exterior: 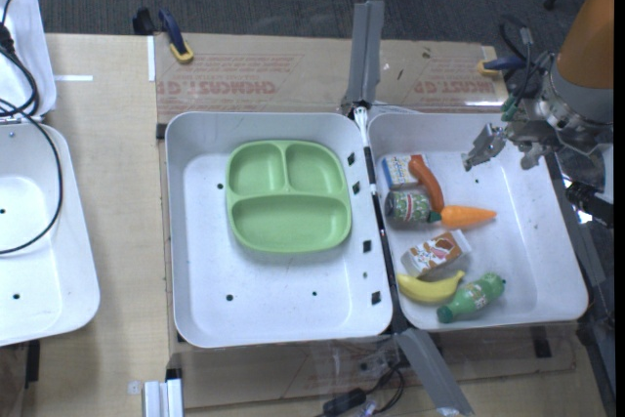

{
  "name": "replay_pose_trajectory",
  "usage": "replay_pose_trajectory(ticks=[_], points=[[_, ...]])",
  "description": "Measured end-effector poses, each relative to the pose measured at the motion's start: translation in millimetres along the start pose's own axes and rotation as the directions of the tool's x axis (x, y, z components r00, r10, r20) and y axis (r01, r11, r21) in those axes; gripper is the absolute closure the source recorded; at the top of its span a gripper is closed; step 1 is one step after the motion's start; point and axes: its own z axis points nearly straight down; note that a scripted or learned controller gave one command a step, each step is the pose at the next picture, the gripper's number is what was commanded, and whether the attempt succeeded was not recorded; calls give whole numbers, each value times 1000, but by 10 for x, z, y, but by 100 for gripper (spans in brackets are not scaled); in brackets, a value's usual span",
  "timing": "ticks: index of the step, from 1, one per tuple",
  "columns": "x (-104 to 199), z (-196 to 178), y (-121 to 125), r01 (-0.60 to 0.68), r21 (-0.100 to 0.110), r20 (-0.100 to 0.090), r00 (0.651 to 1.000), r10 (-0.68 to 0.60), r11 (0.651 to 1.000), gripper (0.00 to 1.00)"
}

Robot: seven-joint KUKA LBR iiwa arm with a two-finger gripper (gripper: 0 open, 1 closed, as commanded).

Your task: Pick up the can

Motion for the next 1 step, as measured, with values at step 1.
replay_pose_trajectory(ticks=[1], points=[[245, 1228, -359, -165, 1, -1, 986, 165, 986, 0]])
